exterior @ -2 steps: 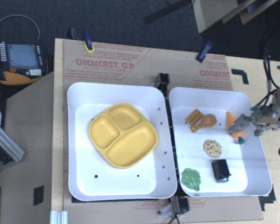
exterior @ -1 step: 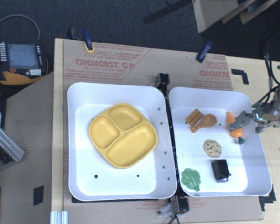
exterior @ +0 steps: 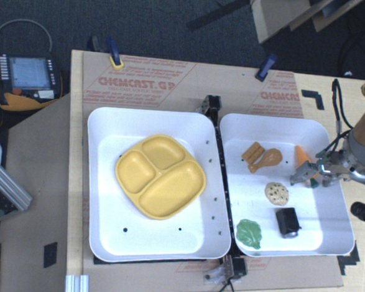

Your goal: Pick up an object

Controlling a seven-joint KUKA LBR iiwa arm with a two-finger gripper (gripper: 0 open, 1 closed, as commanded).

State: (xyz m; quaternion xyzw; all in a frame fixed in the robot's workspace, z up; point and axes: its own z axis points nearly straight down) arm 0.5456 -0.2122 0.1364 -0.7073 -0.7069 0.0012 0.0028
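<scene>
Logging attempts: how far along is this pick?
Done: the end effector has reached the right white bin, beside the orange wedge. In hand: nothing visibly held. Left: grasping and lifting; the speckled round cookie and black block lie untouched.

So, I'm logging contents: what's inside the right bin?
The right bin holds a drumstick, cookie, black block and green leaf. The end effector partly covers an orange piece.

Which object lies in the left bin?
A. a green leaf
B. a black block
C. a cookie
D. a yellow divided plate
D: the yellow divided plate sits alone in the left bin, while the cookie, green leaf and black block lie in the right bin.
</scene>
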